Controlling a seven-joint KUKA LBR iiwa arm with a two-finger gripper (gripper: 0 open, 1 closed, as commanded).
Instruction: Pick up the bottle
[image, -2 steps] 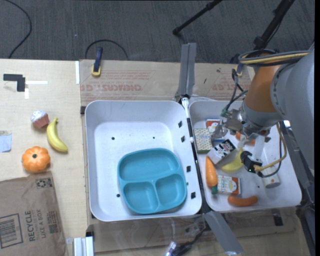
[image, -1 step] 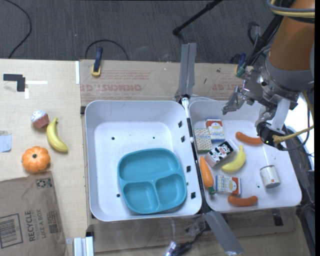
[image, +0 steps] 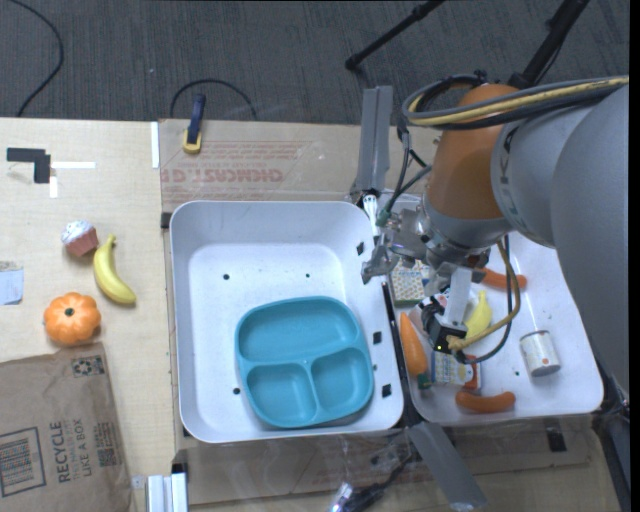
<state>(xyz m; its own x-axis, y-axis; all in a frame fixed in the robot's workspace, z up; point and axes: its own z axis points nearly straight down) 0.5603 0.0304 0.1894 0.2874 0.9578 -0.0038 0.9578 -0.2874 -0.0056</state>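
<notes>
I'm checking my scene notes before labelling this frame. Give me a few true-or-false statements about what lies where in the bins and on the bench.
1. A teal divided plate lies in the left bin. True.
2. A banana lies on that plate. False: a banana lies on the bench, outside the bins, near a small pumpkin.
3. The arm reaches over the right bin. True.
4. The white cylinder lies in the left bin. False: it lies in the right bin.

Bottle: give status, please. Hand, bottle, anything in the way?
Hand over right bin, left side. White cylinder, likely the bottle, lying at bin's right side, apart from hand. Banana and carrot lie between.
</notes>
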